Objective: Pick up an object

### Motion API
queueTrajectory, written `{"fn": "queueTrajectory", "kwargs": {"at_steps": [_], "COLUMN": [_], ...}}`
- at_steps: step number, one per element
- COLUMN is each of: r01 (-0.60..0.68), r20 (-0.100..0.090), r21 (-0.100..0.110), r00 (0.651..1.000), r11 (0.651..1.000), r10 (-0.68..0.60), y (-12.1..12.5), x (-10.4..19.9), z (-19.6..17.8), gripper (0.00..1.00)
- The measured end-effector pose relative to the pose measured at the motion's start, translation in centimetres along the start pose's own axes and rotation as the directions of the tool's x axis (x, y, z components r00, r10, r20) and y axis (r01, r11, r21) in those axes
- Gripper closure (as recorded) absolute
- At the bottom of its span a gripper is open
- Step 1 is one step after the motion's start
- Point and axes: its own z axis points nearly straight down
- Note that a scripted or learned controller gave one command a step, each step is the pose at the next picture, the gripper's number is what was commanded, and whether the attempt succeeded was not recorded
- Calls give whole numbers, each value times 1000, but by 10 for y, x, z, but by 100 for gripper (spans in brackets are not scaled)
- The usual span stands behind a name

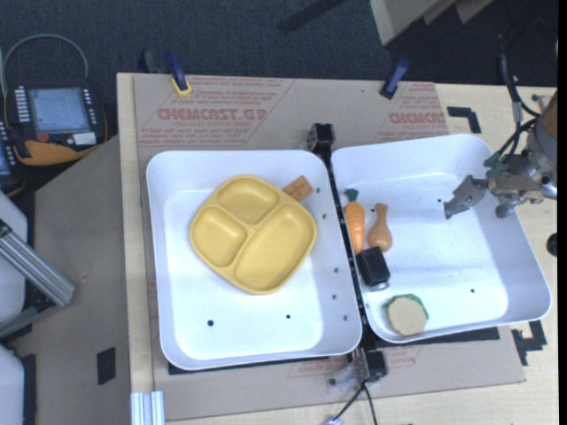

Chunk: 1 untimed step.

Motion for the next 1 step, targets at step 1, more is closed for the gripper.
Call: {"fn": "queueTrajectory", "kwargs": {"at_steps": [1], "r01": [1], "r20": [1], "r21": [-3], "r00": [1000], "r11": [1000], "r10": [-1], "y": [1], "x": [0], "z": [-1], "gripper": [0]}}
